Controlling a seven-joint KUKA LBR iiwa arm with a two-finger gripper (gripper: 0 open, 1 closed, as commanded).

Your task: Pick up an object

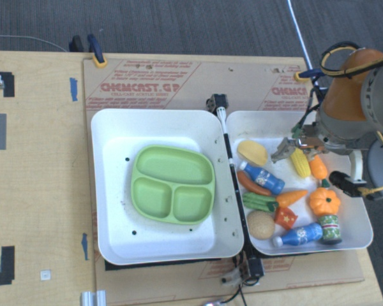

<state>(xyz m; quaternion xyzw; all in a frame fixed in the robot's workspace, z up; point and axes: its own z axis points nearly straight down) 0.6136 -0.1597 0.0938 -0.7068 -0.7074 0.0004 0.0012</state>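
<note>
The gripper (292, 146) hangs over the right bin (364, 234), fingers spread with nothing between them, the corn cob (300, 162) just at its five o'clock. Judged risk: with toys packed this tightly, closing could pinch the carrot (317, 168) too, or slide off.

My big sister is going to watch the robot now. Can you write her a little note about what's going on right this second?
Gripper: the two-finger gripper hangs over the right white bin, near the yellow toy corn cob. Nothing shows between its fingers.

Things: the right bin also has a yellow toy lemon, two blue toy bottles, an orange toy pumpkin, a toy carrot, green pea pods and a tan ball. The left white bin holds a green three-part plastic plate.

Done: nothing picked up yet.

Left: grab one toy and lift it.
</note>
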